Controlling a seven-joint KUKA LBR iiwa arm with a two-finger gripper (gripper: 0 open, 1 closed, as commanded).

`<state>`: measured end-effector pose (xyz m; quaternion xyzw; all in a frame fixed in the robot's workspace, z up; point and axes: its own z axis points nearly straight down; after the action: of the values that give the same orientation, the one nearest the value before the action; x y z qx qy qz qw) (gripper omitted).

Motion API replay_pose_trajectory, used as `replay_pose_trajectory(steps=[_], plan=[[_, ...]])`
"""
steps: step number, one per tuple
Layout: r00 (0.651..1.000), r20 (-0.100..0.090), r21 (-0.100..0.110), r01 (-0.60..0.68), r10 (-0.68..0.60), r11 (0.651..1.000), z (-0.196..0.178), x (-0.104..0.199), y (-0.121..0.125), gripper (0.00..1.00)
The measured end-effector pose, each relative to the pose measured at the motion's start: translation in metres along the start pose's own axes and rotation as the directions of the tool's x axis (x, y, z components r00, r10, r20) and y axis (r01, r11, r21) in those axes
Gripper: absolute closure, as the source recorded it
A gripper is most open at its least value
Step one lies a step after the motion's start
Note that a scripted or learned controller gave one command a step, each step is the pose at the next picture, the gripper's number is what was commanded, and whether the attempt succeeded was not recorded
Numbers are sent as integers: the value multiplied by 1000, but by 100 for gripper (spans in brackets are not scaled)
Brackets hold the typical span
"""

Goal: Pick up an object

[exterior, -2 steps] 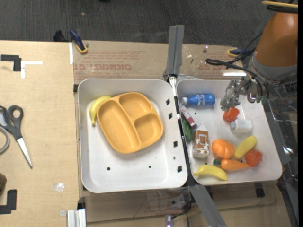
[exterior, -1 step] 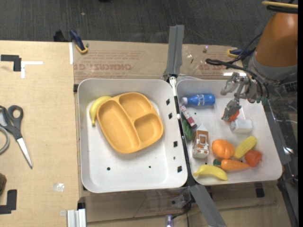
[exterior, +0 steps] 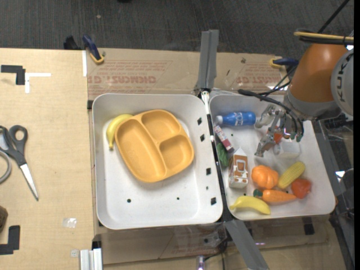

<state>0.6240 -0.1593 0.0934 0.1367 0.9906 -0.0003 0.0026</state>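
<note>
A grey KUKA arm with an orange band reaches in from the right over the right-hand shallow white bin, its two-finger gripper hanging above a bare patch of the bin floor. The metal fingers stand slightly apart with nothing between them.

Objects crowd the bin around the gripper. A blue-and-white plastic bottle lies on its side just beyond it, near the back wall. In front sit a small orange-and-white carton, a round orange fruit, a yellow corn cob, a red tomato-like piece, an orange carrot and a yellow banana. A dark wrapped item with a pink label lies against the left wall.

In the left-hand white bin, a yellow-orange divided plastic plate rests tilted, with a second yellow banana touching its far-left edge. Grey-handled scissors lie on the wooden bench, well apart.
</note>
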Motion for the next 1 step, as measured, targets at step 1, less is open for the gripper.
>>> replay_pose_trajectory(steps=[1], plan=[[986, 2, 0, -168, 168, 986, -1, -16, 7, 0]])
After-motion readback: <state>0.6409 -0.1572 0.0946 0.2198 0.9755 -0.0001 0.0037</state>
